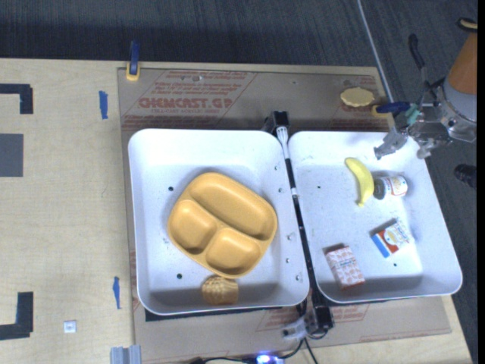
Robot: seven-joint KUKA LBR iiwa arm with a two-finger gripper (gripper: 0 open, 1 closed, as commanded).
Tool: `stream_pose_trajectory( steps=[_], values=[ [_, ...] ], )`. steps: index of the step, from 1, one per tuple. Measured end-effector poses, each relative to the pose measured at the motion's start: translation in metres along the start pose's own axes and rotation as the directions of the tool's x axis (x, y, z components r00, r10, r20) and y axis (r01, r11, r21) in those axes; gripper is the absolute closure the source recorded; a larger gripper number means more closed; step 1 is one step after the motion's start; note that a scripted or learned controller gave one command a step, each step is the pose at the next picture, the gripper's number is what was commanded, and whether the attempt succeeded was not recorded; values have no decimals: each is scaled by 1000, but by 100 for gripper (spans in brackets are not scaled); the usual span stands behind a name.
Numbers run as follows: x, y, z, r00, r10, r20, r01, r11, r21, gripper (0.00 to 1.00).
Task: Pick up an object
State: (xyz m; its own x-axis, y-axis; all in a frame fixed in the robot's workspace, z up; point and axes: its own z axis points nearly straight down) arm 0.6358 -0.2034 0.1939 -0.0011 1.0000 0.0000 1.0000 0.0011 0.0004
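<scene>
Camera view: banana (360,179), yellow, curved, lies in the right bin (439,237) near its back, a small jar (391,186) just beside it. My gripper (403,144) hovers over the bin's back right corner, fingers spread apart, holding nothing, clear of the banana.

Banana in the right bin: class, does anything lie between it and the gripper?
Nothing visible does. The gripper hangs over the bin's far right corner, and bare white floor separates it from the banana; the small jar sits beside the banana.
</scene>
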Motion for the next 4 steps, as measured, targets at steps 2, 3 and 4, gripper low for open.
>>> stream_pose_trajectory(
  steps=[2,3,4],
  values=[
    [-6,-148,106,1000,-2,-3,2,1000,-5,0],
    [-10,-147,97,1000,1,5,-1,1000,-10,100],
    [67,-155,14,1000,-1,0,1,1000,-2,100]
  ],
)
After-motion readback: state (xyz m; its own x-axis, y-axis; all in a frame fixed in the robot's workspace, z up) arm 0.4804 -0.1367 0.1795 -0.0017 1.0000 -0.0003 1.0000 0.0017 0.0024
